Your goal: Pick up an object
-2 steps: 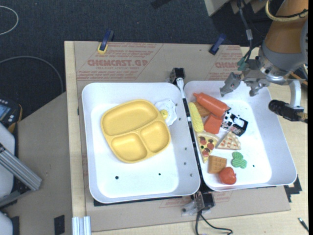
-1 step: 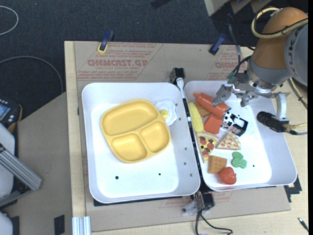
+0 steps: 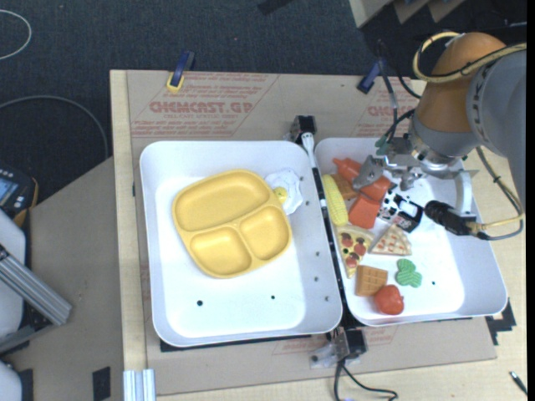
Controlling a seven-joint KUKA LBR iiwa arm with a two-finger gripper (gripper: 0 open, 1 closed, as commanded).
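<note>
Your nearest piece: a red tomato (image 3: 389, 299) at the right bin's (image 3: 476, 286) front edge.
You'll find the gripper (image 3: 386, 176) low over the toy-food pile at that bin's back, above an orange block (image 3: 365, 211); whether it grips anything, you cannot tell. A yellow divided plate (image 3: 230, 221) lies in the left bin (image 3: 167, 299).

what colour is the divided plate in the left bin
Yellow. The divided plate has three compartments and lies in the left bin, seen best in the camera view.
</note>
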